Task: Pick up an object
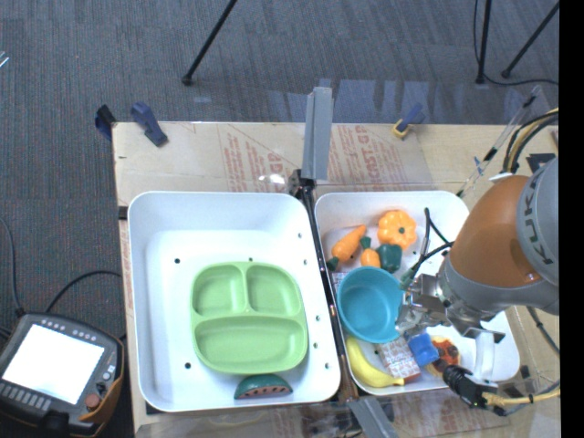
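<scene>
The right bin (438,199) holds a blue bowl (368,303), an orange pumpkin (398,228), a carrot (348,244), a small orange piece with a dark green one (390,256) beside it, a banana (365,364), a patterned packet (399,359) and a blue block (423,349). My gripper (415,310) hangs low over the right bin's middle, just right of the blue bowl's rim and above the blue block. The grey wrist and orange band (497,235) cover the objects beneath them. I see nothing clearly between the fingers.
The left bin (155,245) bears a green divided plate (248,318), with a watermelon slice (263,387) at its front wall. A grey post (318,135) stands behind the divider between the bins. Cables run along the right side.
</scene>
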`<state>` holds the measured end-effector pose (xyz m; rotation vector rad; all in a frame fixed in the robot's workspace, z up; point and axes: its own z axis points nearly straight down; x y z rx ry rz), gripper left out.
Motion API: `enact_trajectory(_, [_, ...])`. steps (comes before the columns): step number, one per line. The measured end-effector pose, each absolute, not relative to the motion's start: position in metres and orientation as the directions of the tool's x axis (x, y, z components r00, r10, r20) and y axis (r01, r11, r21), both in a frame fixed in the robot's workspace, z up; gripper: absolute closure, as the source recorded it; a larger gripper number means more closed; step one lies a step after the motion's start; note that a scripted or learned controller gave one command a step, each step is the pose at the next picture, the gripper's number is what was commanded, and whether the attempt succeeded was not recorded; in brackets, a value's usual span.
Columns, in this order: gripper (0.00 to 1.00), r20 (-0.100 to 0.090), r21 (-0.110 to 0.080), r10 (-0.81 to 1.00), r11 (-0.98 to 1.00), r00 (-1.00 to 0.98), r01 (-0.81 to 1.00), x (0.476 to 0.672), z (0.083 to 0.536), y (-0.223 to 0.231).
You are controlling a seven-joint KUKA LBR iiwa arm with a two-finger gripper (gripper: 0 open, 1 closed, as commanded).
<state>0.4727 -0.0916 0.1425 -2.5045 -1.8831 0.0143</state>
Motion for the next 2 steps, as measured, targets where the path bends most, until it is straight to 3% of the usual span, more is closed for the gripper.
enact_trajectory(1, [1.00, 0.001, 0.003, 0.956, -0.294, 0.294, 0.956, 0.4797, 0.2592, -0.0864])
enact_trajectory(2, [0.00, -0.002, -0.006, 0.956, -0.293, 0.293, 0.956, 0.4781, 0.2552, -0.0860])
